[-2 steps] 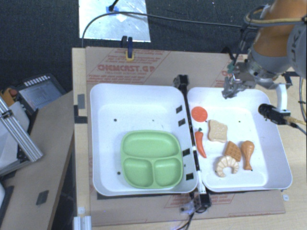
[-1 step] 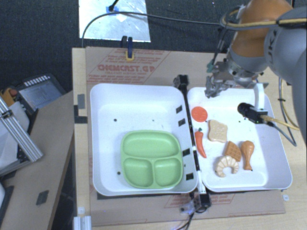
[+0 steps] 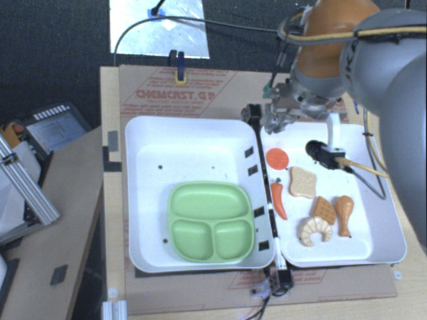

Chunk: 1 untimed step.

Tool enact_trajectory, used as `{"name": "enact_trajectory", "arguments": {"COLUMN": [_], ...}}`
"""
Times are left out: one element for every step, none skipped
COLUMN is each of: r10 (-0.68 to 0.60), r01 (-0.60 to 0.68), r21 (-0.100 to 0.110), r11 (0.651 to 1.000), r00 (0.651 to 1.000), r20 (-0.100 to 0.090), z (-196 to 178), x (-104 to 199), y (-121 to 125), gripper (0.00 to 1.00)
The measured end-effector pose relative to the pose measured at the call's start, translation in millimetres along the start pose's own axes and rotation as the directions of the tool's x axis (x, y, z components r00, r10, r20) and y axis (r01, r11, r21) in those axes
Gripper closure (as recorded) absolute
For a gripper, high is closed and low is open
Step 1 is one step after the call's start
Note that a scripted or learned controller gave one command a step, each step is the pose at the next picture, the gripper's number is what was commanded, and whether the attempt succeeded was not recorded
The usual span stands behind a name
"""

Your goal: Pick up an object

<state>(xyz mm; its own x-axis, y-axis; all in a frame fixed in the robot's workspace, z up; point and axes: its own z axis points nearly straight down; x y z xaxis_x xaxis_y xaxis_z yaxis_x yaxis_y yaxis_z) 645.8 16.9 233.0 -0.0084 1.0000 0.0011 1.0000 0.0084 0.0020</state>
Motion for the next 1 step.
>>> {"name": "enact_trajectory", "arguments": {"r10": [-0.002], "r01": [0.002], "r21": [-0.002], "r11": [1.000], "r00": [1.000], "r20": [-0.002], "z": [-5.9], "x": [60.4], "y": [7.3], "gripper": [1.00]}}
